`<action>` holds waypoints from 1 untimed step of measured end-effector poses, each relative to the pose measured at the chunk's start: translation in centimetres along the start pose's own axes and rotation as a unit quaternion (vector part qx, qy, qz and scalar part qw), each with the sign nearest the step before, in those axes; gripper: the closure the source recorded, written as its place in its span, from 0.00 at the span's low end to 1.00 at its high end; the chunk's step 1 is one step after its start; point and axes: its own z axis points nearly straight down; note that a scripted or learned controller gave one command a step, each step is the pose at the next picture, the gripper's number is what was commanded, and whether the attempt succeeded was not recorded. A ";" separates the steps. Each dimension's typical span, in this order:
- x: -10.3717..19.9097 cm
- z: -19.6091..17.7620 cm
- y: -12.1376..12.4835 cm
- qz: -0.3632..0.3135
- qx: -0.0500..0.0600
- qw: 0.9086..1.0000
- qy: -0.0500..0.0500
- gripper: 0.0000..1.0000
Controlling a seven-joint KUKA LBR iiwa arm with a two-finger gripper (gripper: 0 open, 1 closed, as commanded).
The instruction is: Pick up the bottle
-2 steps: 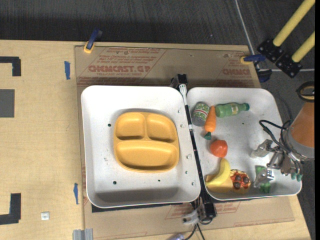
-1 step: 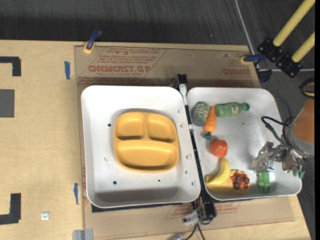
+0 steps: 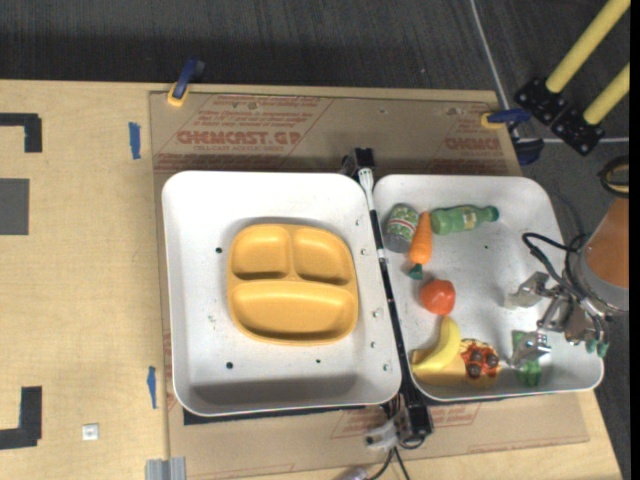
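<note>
Camera view: carrot [image 3: 422, 239] and can [image 3: 401, 224] crowd the bottle [image 3: 462, 218].

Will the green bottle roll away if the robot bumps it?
Probably. The green bottle lies on its side on the smooth white bin floor, so its round body could roll. It looks like small plastic, likely light and stiff.

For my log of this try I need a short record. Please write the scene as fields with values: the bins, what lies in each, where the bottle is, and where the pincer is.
left bin: holds a yellow divided plate
right bin: holds bottle, can, carrot, tomato, banana and a small toy
bottle: green, lying on its side near the far edge
can: left of the bottle
carrot: between can and bottle
tomato: mid bin
banana: near edge
pincer: over the right side of the right bin, apart from the bottle
</note>
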 end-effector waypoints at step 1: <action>0.8 1.1 1.8 -0.081 0.001 0.997 0.005 0.00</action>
